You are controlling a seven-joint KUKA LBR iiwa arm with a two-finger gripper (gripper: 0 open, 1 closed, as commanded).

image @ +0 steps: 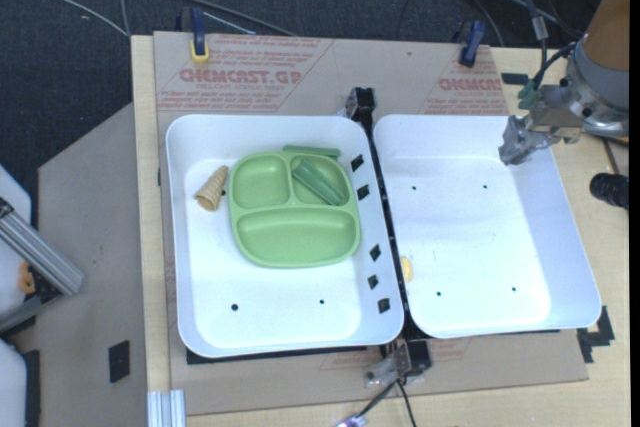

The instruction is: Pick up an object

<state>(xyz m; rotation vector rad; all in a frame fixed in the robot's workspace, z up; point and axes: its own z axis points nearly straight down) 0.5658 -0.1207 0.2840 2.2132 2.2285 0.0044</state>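
1. My gripper [517, 147] hangs over the far right corner of the right bin [560, 245]; whether it is open or closed, I cannot tell.
2. The green divided plate [293, 212] lies in the middle of the left bin [200, 315], with a dark green piece [320, 180] in its far right compartment.
3. A tan cone [211, 187] lies just beside the plate's left edge.
4. A small yellow bit [405, 267] sits at the right bin's left edge.

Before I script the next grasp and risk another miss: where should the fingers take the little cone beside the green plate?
Take the cone across its wide upper end, coming straight down. It lies flat on the left bin floor, narrowing toward its lower tip, close to the plate rim on its right, so set the fingers along that gap.
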